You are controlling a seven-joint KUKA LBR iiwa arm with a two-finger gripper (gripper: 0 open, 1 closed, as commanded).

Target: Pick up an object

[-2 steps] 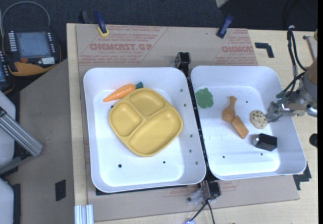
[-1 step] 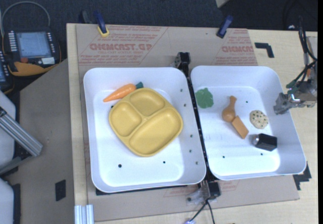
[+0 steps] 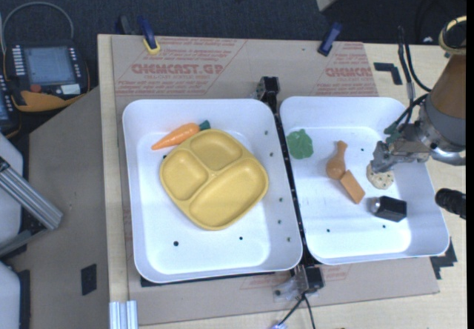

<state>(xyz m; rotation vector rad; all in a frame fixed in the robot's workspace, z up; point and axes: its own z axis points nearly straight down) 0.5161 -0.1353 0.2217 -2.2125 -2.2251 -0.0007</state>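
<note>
white plastic lines both bins, and the work sits in the right bin (image 3: 326,242), where the gripper (image 3: 386,161) hangs low over a pale round cookie (image 3: 381,177) near the bin's three o'clock side. whether the tool is open, closed or gripping something cannot be told from this slant, since the metal head covers its own tips. nothing can be seen lifted clear of the bin floor, so by my reading the pick is not yet done: the approach looks finished or nearly so, and the closing and the lift are what is left.

the arm (image 3: 452,101) comes in from three o'clock, its brown-orange band above the wrist, the wrist bent so the tool points down and a little toward nine o'clock. the cookie lies just beneath the head, touching or almost touching it.

other candidates lie close. a tan chicken leg (image 3: 338,160) sits at nine o'clock of the cookie, an orange block (image 3: 352,187) just beside it toward seven o'clock, a black block (image 3: 389,207) at six o'clock, and a green broccoli piece (image 3: 300,144) further off toward nine o'clock.

the left bin (image 3: 148,238) holds a yellow divided plate (image 3: 215,179) with a carrot (image 3: 175,135) at its eleven o'clock.
</note>
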